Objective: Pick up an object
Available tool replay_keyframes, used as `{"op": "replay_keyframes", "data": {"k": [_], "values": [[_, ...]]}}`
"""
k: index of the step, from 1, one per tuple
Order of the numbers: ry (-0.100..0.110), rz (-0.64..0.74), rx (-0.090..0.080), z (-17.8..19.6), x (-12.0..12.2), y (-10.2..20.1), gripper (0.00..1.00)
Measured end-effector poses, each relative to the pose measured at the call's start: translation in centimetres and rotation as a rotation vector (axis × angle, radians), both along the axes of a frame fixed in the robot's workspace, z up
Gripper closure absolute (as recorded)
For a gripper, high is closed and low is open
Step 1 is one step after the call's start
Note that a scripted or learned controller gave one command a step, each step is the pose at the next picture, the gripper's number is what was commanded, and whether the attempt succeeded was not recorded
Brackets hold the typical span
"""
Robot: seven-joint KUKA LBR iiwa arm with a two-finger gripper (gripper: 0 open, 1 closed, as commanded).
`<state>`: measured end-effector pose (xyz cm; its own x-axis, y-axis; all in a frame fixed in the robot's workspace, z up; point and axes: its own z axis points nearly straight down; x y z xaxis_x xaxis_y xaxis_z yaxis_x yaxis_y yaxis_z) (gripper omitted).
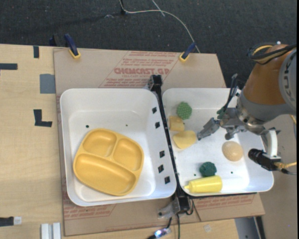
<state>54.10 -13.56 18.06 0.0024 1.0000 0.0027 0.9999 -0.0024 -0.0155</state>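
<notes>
Currently the gripper (208, 130) sits low over the right bin (256, 185), reaching in from the right; its dark fingers point left and down toward the bin's middle. From this angle it cannot be told whether they are spread or closed, and nothing is seen between them.

Objects in the right bin:
- pale yellow wedge-shaped piece (184, 140), just left of the fingertips, close to touching or touching; which of the two cannot be told.
- small yellow block (176, 124), just above the wedge, against the divider side.
- green bumpy ball (184, 110), up and left of the gripper, apart from it.
- beige rounded object (233, 151), below the wrist, near but apart.
- dark green small object (207, 169), lower middle of the bin.
- yellow cylinder (205, 184), lying flat along the near wall, just below the dark green one.

Left bin (70, 108) holds a yellow divided plate (108, 161), lying flat.

Both bins rest on a cardboard sheet (134, 68) held by blue-and-yellow clamps (72, 48) at the far edge, on a light wooden bench (20, 148). Dark carpet (55, 9) lies beyond, with a thin white cable (175, 18) across it.
</notes>
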Motion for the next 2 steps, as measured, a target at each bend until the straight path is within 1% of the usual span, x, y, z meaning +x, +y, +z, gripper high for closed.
{"op": "replay_keyframes", "data": {"k": [1,2], "values": [[-0.013,0.004,-0.002,0.7,0.3,0.0,0.00],[-0.009,0.004,-0.002,-4.0,0.9,0.5,0.00]]}}
